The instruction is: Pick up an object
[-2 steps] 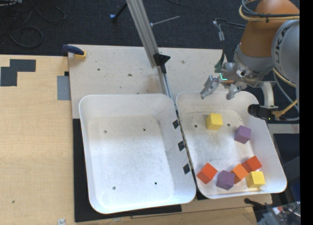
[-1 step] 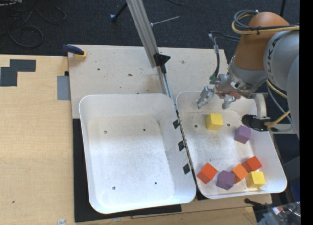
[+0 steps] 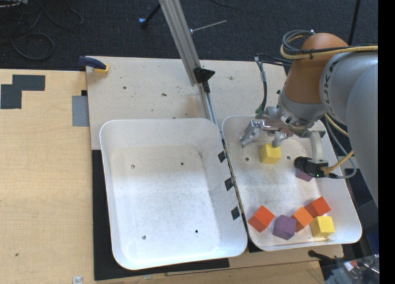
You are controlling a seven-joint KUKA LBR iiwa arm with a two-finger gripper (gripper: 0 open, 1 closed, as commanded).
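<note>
The pincer's [image 3: 270, 133] fingertips blur together above the yellow cube [image 3: 270, 154]; a purple block [image 3: 303, 175] hides partly behind the black fitting [image 3: 310, 167].

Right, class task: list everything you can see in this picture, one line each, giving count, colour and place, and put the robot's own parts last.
Bins: two, white, side by side on the bench.
Yellow cubes: two, one below the hand in the right bin, one at that bin's near right corner.
Orange cubes: three, right bin, near edge.
Purple cubes: two, one among the near-edge cluster, one by the right wall, partly hidden.
Metal post: one, silver, rising behind the bins.
Clamp: one, blue and yellow, bench's far left corner.
Cables: black, on the dark floor behind.
Arm: one, grey with orange band, from the right.
Hand: one, over the right bin.
</note>
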